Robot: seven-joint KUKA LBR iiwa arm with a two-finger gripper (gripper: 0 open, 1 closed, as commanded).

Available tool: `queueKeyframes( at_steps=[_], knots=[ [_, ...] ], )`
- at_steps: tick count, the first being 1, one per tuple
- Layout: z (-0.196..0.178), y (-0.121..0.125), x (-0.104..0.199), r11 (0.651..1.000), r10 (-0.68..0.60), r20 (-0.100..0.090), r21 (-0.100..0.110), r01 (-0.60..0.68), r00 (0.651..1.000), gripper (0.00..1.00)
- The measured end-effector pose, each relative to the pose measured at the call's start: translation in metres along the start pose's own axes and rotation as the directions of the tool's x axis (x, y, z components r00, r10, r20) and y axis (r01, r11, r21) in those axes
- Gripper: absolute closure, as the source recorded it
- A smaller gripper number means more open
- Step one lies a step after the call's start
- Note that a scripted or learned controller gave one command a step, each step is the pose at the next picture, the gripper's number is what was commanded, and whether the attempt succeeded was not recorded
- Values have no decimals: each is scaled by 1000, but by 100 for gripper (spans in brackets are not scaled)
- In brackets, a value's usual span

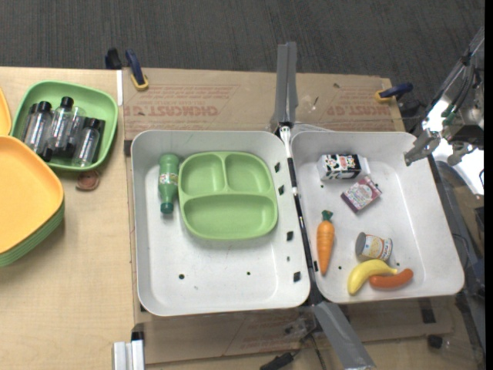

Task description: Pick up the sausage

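The sausage [390,279] is a short orange-red piece lying in the right bin's front right corner. It rests against the end of a yellow banana [367,275]. My gripper [439,146] hangs over the right bin's far right rim, well behind the sausage and apart from it. It is partly washed out by glare at the view's right edge, and nothing shows in it.
The right bin [431,230] also holds a small can [374,247], a carrot [326,241], a milk carton [341,166] and a purple packet [360,194]. A green divided plate [227,194] and a green bottle [167,182] sit in the left bin [216,284]. A tray of bottles [65,126] stands far left.
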State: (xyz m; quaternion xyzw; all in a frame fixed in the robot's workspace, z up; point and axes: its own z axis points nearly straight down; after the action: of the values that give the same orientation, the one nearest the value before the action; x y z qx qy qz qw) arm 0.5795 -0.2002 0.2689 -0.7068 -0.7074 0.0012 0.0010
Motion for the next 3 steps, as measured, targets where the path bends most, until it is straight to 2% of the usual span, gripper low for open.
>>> queueKeyframes(
  at_steps=[1,2,3],
  knots=[
    [-8,0,-1,1000,-2,1,2,2,1000,100],
    [-55,-54,10,948,317,1,-1,-317,948,100],
    [-44,-85,-5,671,741,2,2,-741,671,100]
  ],
)
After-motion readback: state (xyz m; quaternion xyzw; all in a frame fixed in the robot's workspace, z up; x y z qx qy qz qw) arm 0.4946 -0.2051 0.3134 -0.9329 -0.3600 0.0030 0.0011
